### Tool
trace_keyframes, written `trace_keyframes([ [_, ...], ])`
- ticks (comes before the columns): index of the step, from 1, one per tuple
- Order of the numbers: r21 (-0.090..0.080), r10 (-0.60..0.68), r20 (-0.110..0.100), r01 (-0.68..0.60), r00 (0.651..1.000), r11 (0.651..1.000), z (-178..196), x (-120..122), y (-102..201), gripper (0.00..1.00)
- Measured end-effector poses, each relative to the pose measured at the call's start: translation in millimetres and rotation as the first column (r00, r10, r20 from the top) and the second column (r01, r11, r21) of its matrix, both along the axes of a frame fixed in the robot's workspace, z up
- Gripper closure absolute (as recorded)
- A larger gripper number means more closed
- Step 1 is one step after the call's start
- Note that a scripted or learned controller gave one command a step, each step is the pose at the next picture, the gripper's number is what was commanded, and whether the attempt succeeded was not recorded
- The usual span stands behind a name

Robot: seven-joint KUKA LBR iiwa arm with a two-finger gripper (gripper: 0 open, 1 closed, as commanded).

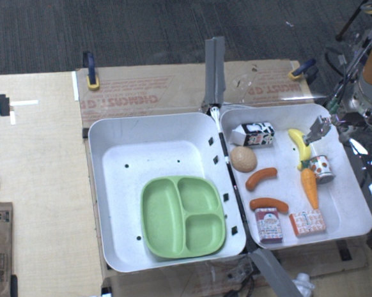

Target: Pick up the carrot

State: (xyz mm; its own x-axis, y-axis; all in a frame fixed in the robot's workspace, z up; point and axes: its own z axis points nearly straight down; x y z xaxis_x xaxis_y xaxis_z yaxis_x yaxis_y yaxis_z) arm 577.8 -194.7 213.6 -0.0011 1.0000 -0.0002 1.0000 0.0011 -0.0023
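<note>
Carrot (309, 188) lies in right bin (361, 220), pointing toward the near edge, top end touching small can (321, 168), banana (299, 145) just beyond. Gripper (317, 130) hovers near banana, fingers look open, nothing held. Best: come down mid-carrot, fingers straddling its width, clear of the can.

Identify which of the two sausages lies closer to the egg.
The upper sausage, tilted just below the egg; the other sausage lies lower, above the red carton.
</note>
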Motion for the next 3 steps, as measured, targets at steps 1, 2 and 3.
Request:
trace_keyframes([
  [1, -0.002, -0.415, 0.001, 0.415, 0.910, 0.910, 38.8, 24.0, 37.3, 0.00],
  [2, -0.002, -0.479, -0.002, 0.479, 0.878, 0.878, 28.9, -21.6, -3.9, 0.00],
  [3, 0.000, -0.193, 0.000, 0.193, 0.981, 0.981, -75.8, -59.3, -14.2, 0.00],
])
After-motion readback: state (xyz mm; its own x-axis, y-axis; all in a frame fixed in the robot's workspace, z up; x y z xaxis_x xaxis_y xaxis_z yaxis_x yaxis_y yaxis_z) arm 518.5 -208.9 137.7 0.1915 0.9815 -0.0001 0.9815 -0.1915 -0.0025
